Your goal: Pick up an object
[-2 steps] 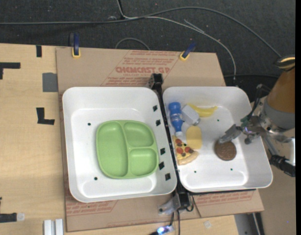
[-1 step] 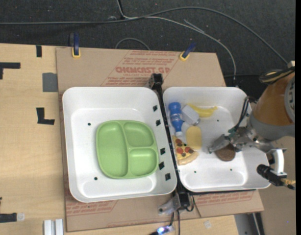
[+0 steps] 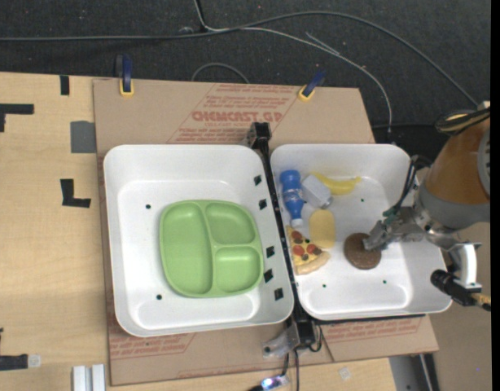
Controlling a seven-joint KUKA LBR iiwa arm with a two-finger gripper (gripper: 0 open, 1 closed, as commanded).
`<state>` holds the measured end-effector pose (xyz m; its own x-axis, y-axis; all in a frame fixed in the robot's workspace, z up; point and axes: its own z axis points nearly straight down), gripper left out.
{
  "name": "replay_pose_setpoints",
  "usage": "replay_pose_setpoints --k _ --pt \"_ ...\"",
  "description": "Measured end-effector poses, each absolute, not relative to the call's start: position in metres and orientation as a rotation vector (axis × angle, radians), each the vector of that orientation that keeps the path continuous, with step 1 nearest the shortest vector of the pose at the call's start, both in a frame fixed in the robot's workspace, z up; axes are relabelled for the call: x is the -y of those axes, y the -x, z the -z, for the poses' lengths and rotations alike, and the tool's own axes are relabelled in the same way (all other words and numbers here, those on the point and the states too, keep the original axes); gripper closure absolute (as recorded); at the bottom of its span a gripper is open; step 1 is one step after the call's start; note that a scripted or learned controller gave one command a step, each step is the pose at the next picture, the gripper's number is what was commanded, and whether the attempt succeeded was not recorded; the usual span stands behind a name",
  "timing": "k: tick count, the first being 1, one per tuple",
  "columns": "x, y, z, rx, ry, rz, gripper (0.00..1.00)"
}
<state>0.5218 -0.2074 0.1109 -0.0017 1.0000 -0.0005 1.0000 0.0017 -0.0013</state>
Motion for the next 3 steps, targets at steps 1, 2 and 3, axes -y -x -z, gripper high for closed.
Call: replay_pose_setpoints --k 1,2,3 --pt "0.211 -0.517 -0.155 2.222 2.223 0.001 1.0" --pt "0.212 -0.518 -0.196 2.223 2.221 0.0 1.0" --pt "0.211 -0.519 -0.217 2.223 2.221 0.0 1.0"
